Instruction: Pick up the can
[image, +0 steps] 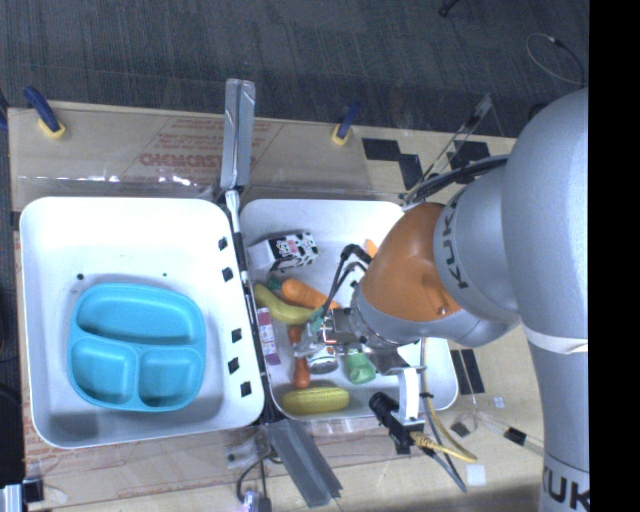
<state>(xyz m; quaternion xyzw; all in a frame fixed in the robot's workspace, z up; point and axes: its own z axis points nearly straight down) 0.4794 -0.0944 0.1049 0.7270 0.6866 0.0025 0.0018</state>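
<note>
The two-finger gripper (322, 345) stood over the shiny metal can (318, 360), crowded by toys in the right white bin (300, 215); grip state could not be determined.

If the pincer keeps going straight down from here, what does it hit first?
Probably the can, the shiny piece right under the pincer in the right bin. The green piece and the yellow corn lie close by. Depth is unclear from this slant.

Legible markings: white letters "KU", the rest cut off, on the grey arm (520, 250) beside its orange band, and again at its lower segment by the frame's bottom edge; faint red print on the cardboard sheet (180, 150) behind the bins, too blurred to read
</note>
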